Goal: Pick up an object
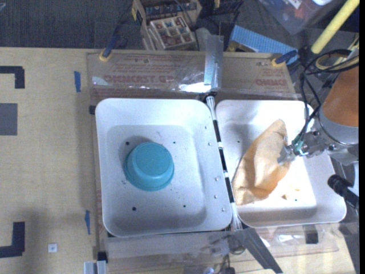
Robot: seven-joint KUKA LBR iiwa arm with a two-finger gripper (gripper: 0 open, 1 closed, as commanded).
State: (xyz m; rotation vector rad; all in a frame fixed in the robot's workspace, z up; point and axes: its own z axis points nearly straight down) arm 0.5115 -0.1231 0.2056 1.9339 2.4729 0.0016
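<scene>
Claw at the edge of the cloth, grip unproven

The claw [292, 150] sits low in the right white bin [325, 207], touching the right edge of the crumpled tan cloth [261, 164]; how far it is open cannot be told, nor whether any fabric lies inside. A pinch this close to the hem could catch only a thin fold, so the cloth may slide free on lifting, or drag across the bin. The upturned teal plastic bowl [149, 165] rests well apart in the left white bin [108, 124].
</scene>
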